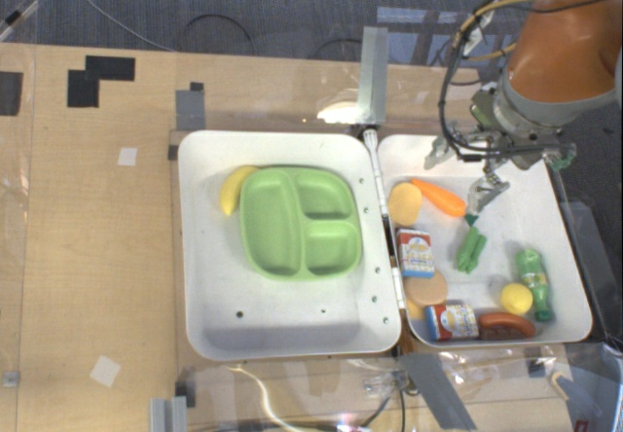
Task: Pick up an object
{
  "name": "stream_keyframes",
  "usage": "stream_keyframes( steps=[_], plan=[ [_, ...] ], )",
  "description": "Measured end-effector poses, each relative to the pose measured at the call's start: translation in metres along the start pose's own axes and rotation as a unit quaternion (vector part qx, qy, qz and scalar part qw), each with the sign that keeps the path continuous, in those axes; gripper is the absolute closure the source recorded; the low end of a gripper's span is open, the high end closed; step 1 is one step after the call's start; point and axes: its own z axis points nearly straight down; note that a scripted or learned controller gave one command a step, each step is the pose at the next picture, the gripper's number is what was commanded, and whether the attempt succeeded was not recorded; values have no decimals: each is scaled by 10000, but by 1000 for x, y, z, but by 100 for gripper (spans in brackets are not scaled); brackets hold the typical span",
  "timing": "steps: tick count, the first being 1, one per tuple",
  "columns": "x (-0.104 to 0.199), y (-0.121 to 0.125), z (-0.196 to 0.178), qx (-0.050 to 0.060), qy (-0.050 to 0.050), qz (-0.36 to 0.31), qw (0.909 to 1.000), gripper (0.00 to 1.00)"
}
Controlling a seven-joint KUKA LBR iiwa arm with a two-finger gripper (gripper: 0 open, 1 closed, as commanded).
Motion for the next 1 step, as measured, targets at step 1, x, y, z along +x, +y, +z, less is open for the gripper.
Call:
stream_keyframes(
  steps=[1],
  plan=[
    [85, 11, 126, -39, 61, 405, 9992, 0]
  ],
)
